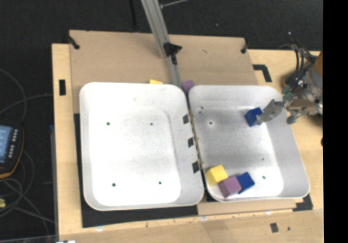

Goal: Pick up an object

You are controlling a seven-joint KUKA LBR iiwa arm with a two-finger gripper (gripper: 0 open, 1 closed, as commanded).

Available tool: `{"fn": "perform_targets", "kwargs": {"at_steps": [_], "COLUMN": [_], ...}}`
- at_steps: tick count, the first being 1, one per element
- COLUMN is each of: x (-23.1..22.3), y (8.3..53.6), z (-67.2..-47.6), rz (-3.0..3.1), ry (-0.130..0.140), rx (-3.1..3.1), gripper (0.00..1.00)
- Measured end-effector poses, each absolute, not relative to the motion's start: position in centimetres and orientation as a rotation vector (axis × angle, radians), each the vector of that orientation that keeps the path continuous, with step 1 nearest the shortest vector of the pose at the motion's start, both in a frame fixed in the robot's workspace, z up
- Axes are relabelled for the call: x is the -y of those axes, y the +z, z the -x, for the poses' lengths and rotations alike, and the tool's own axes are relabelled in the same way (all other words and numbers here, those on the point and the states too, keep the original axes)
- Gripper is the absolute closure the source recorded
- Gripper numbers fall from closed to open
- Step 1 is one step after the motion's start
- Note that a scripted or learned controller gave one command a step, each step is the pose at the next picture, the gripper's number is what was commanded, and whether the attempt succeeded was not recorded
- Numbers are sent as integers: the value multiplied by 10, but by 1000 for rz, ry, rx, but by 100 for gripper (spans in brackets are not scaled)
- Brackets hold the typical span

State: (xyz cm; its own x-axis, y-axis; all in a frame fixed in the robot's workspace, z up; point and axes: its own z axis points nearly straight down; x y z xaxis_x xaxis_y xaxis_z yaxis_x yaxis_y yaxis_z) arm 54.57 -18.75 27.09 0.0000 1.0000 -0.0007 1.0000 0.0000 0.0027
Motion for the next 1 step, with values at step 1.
{"fn": "perform_targets", "kwargs": {"at_steps": [1], "x": [194], "y": [94], "z": [-613], "rz": [-2215], "ry": [-2], "rx": [-2224], "gripper": [0]}}
